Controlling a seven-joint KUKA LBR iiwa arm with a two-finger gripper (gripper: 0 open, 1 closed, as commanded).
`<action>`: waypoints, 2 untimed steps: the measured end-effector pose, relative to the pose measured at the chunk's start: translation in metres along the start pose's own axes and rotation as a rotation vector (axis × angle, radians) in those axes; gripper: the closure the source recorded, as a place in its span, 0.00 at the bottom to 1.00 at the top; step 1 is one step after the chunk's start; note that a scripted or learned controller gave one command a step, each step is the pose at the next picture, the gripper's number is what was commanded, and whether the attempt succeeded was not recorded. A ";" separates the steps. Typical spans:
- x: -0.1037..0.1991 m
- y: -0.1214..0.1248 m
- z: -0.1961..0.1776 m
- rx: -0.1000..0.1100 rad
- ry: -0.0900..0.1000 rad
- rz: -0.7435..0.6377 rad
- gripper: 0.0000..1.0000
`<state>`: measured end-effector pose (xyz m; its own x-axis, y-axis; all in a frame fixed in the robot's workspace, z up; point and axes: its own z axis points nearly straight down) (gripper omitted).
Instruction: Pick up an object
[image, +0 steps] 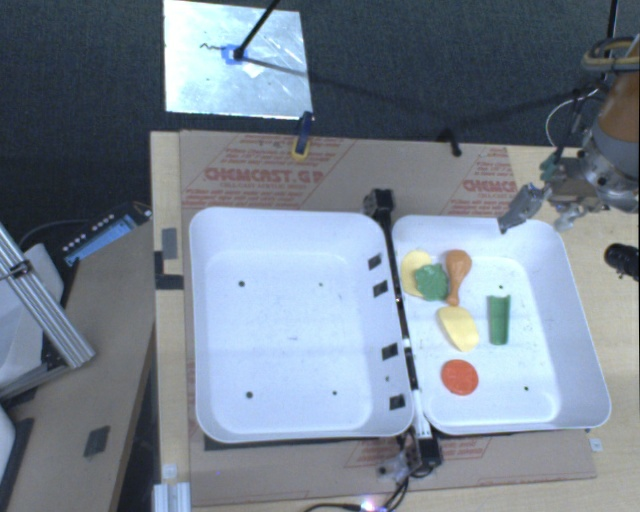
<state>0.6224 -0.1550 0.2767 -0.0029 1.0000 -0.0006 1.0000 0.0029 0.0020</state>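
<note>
Right white bin (575, 345): 1 green plastic cylinder (498, 319), long axis up-down in view; 1 red disc (460, 377); 2 yellow pieces, possibly. Two-finger gripper (545, 207) above far rim, fingers apart, grasping nothing.

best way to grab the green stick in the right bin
Take the green stick across its narrow middle, coming straight down from above. It lies flat, long axis running up-down in the view, with bare bin floor on both long sides for the fingers.

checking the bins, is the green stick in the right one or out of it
In. The green stick lies flat on the right bin floor, beside the yellow piece.
</note>
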 end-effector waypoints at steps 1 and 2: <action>-0.027 -0.009 0.067 0.006 0.000 0.003 0.00; 0.034 0.033 0.197 0.000 0.002 -0.007 0.00</action>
<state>0.6558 -0.1210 0.0793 -0.0100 0.9999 0.0018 0.9999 0.0100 0.0024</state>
